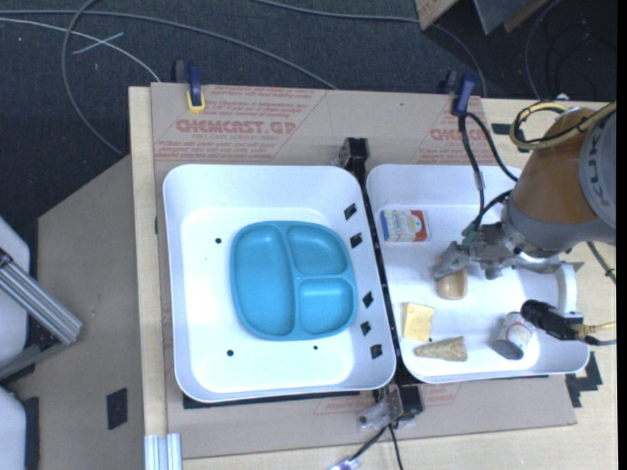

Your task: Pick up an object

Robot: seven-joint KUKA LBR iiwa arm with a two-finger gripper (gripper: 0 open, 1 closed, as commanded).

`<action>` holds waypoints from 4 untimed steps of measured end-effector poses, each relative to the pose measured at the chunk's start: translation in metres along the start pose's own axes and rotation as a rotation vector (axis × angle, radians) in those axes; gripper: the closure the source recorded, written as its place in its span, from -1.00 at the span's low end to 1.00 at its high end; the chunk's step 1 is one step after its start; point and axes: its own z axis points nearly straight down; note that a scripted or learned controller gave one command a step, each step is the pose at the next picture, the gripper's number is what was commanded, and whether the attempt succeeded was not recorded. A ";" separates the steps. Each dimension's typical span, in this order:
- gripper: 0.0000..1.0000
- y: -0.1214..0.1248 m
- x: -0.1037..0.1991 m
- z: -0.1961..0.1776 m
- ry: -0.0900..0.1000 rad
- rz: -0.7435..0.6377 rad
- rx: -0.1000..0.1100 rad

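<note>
The arm reaches in from the right over the right bin (490,186). Its grey gripper (462,265) hangs low in the middle of that bin, right above a small tan rounded object (452,285) that lies at its tip. I see no object lifted off the bin floor. Around it lie a white carton with blue and orange print (404,225), a yellow cheese-like square (418,319), a tan wedge (441,350) and a small grey and white can-like piece (512,334).
The left bin (186,262) holds a blue divided plate (293,279). A black divider with clips (364,253) runs between the bins. Cables trail from the arm along the right bin's far and right sides.
</note>
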 end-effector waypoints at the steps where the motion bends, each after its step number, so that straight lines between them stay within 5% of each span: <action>1: 1.00 0.001 0.000 -0.014 -0.001 0.000 -0.005; 4: 1.00 0.018 0.007 -0.155 -0.003 -0.002 -0.009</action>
